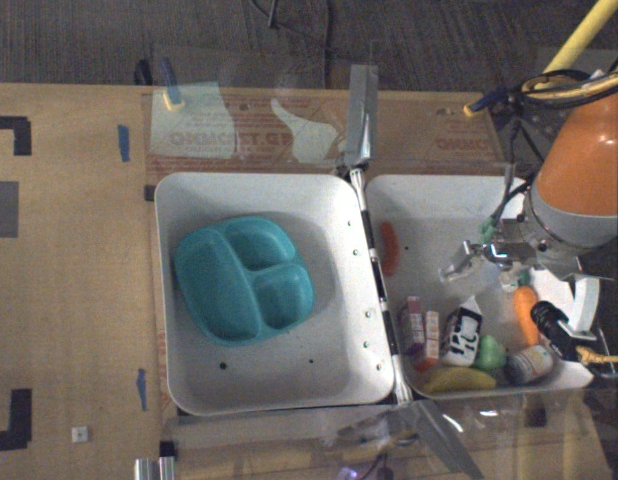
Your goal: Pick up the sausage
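The sausage [388, 247] is a small reddish-orange link lying lengthwise against the left wall of the right bin [429, 203]. My gripper [482, 259] hangs over the middle of the right bin, well to the right of the sausage and apart from it. The grey arm with its orange band [581, 173] reaches in from the right edge and hides the bin's right side.
Along the right bin's front lie a banana [461, 378], a green toy [490, 351], a black-and-white carton [463, 334], small boxes [422, 326], a carrot [527, 313] and a can [530, 364]. A teal divided plate [243, 278] sits in the left bin [334, 368].
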